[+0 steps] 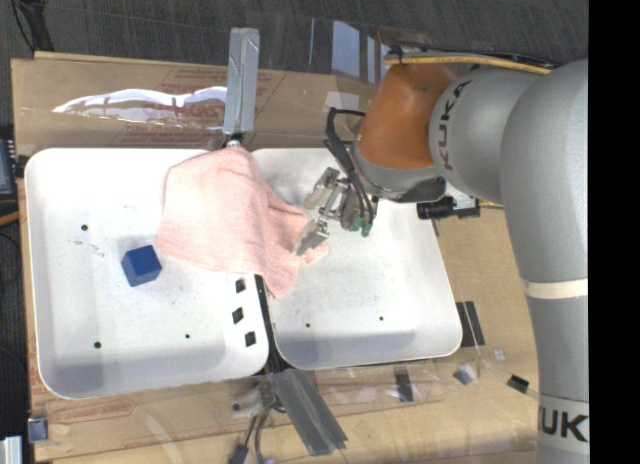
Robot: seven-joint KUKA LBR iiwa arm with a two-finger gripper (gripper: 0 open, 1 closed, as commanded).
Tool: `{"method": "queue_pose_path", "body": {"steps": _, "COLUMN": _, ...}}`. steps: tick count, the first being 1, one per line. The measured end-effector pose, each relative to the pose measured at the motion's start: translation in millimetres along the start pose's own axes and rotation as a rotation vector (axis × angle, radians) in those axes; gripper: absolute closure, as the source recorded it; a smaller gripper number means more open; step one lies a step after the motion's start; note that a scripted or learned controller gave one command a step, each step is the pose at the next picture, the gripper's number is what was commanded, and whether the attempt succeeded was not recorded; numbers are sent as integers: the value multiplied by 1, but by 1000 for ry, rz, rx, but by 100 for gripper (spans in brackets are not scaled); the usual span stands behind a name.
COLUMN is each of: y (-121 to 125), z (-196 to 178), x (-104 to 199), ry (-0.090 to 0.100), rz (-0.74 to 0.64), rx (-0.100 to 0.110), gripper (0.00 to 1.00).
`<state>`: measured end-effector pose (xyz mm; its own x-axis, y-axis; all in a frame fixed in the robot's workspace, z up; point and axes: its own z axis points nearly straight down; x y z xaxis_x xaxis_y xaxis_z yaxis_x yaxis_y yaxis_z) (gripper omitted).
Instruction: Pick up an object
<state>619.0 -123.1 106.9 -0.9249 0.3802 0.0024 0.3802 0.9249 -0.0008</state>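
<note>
A pink cloth (228,214) lies draped over the divider between the two bins, most of it in the left bin and one corner reaching into the right bin. My gripper (318,220) hangs over the right bin at the cloth's right edge, its metal fingers (312,237) pinched on that corner of the fabric. A small blue cube (141,265) sits on the floor of the left bin, to the left of the cloth and apart from it.
The left bin (60,352) and right bin (400,342) stand side by side on a brown bench. A grey post (241,82) rises behind the divider. The arm's grey body with its orange band (400,117) covers the right bin's back right.
</note>
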Motion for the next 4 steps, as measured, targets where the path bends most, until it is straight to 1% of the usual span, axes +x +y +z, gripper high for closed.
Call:
{"method": "queue_pose_path", "body": {"steps": 1, "y": 36, "z": 13, "x": -20, "ry": -6, "rz": -163, "rx": -1, "gripper": 0}}
{"method": "queue_pose_path", "body": {"steps": 2, "y": 37, "z": 2, "x": -21, "ry": -9, "rz": -166, "rx": -1, "gripper": 100}}
{"method": "queue_pose_path", "body": {"steps": 3, "y": 37, "z": 2, "x": -21, "ry": -9, "rz": -166, "rx": -1, "gripper": 0}}
{"method": "queue_pose_path", "body": {"steps": 4, "y": 38, "z": -9, "x": -21, "ry": -13, "rz": -169, "rx": -1, "gripper": 100}}
